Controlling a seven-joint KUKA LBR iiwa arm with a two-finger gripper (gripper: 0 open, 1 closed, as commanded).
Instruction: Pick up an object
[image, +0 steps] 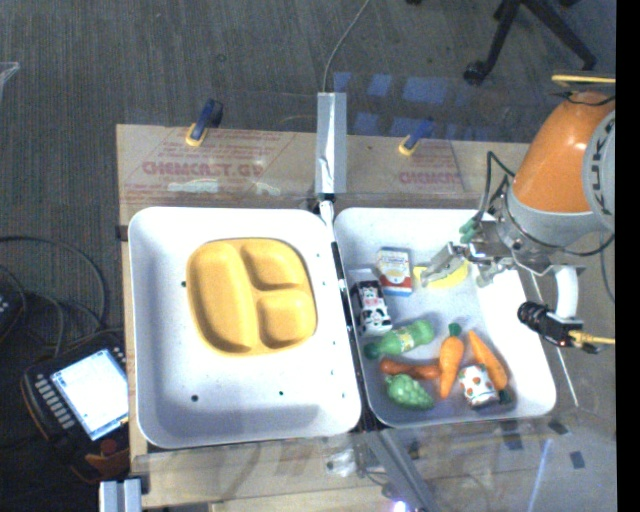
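The two-finger gripper (462, 262) hovers in the upper right area of the right white bin (540, 395), directly above a flat yellow object (449, 276). Finger state: cannot tell. Two orange plastic carrots (468, 362) lie at lower right of the frame. A yellow compartment tray (252, 293) occupies the left white bin (170, 400).

In the right bin (545, 395) I see open floor along the far wall and the right side. The near half is crowded: bottle (374, 307), green bottle (403, 337), carrots (452, 362), can (477, 386) and broccoli (408, 391) nearly touching. The carton (395, 270) blocks the upper middle. A yellow tray (253, 293) fills the left bin's (160, 400) centre, with bare margins around it.
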